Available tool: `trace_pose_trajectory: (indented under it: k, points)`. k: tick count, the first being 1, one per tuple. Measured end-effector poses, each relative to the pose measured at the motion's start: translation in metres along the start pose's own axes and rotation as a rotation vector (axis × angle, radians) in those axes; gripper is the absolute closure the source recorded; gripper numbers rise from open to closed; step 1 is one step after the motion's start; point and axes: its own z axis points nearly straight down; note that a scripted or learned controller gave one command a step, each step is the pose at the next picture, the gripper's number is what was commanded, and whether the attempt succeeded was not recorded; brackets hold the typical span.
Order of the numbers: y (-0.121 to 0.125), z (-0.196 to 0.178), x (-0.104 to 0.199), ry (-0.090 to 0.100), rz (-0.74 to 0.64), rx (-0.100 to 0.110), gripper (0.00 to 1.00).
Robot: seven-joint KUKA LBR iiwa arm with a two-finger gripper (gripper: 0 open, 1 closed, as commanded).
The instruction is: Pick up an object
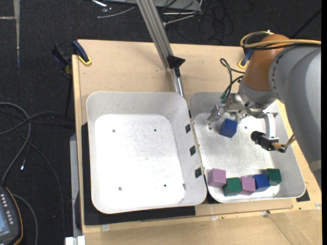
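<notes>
A blue cube point(228, 128) lies in the upper middle of the right bin point(286, 157). My gripper point(225, 119) hangs right over it, reaching in from the right under the orange wrist band. Its fingers look spread. The left finger point(213, 116) stands clear of the cube, with white bin floor showing between them. The cube sits just below and between the fingers, and nothing is gripped. Along the bin's front edge runs a row of cubes: purple point(217, 177), green point(233, 186), a second purple point(248, 184), blue point(261, 180) and green point(274, 175).
The left bin point(102, 137) sits beside the right one, and their rims meet at a ridge with black clips point(193, 149). A metal pole point(158, 29) slants down to the bins' back edge. A clamp point(76, 52) grips the bench's far left corner.
</notes>
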Motion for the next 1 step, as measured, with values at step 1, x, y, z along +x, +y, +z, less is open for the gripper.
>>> trace_pose_trajectory:
  k: [1]
  points:
    - [-0.0236, -0.0029, 0.0290, 0.001, 0.001, 0.006, 0.00]
